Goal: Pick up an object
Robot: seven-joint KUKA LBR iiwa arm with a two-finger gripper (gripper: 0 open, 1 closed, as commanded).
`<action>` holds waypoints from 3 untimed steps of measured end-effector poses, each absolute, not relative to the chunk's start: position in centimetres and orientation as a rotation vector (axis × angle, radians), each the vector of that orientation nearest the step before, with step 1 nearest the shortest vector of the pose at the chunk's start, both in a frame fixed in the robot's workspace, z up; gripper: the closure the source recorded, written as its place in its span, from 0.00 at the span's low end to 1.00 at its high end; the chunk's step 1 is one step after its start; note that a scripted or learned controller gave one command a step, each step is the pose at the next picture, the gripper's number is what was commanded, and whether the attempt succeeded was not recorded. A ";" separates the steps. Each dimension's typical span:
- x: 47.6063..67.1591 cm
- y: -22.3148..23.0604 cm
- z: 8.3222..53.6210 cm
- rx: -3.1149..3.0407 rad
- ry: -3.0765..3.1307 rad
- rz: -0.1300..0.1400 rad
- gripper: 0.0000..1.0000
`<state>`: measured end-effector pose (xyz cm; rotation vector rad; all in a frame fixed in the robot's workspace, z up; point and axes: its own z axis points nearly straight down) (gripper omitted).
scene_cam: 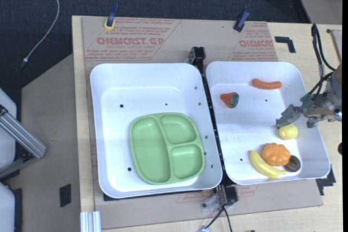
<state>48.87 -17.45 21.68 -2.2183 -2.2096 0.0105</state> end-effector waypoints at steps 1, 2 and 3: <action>49.2 -17.4 22.3 -2.222 -2.222 0.000 0.00; 50.1 -17.2 16.7 -2.217 -2.217 0.004 0.00; 50.1 -17.9 12.1 -2.218 -2.216 0.004 0.00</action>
